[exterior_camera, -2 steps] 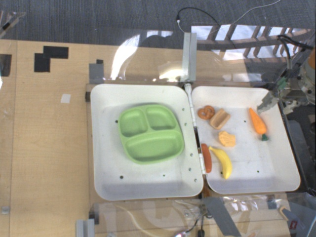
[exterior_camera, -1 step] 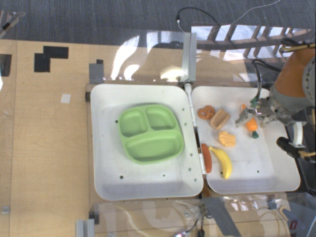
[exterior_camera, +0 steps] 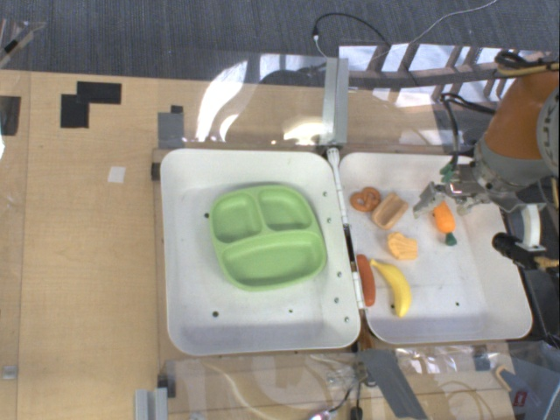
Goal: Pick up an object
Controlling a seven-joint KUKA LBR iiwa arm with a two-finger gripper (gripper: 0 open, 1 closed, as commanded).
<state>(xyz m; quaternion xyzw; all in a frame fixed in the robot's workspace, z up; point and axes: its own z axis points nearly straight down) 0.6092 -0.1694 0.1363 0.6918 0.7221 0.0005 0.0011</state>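
Two white bins are sitting side by side on the bench: left bin [exterior_camera: 188,322] is holding a green divided plate [exterior_camera: 267,236], right bin [exterior_camera: 490,309] is holding the small food items. The arm [exterior_camera: 523,125] is reaching in from the right w/ its orange band up top, and the gripper [exterior_camera: 455,195] is hanging low over the right bin's upper part, fingers spread apart w/ nothing clamped betw. them.

Likely target, judging by position: the toy carrot [exterior_camera: 445,220], lying just under/beside the fingertips, green stem end pointing toward the bin's near side. Can't tell if a finger is already touching it.

Other pieces, bigger to smaller: banana [exterior_camera: 395,286] and red sausage [exterior_camera: 366,279] lying near the divider, bread piece [exterior_camera: 389,210], orange chip-like bit [exterior_camera: 402,247], pretzel [exterior_camera: 366,199].

To do this step well: the fingers prob. need centring across the carrot's narrow width, not along its length, then going fully down to the bin floor before closing. The tapered body could be squirting out sideways if the grip is landing off-centre, so aim at the thick middle.
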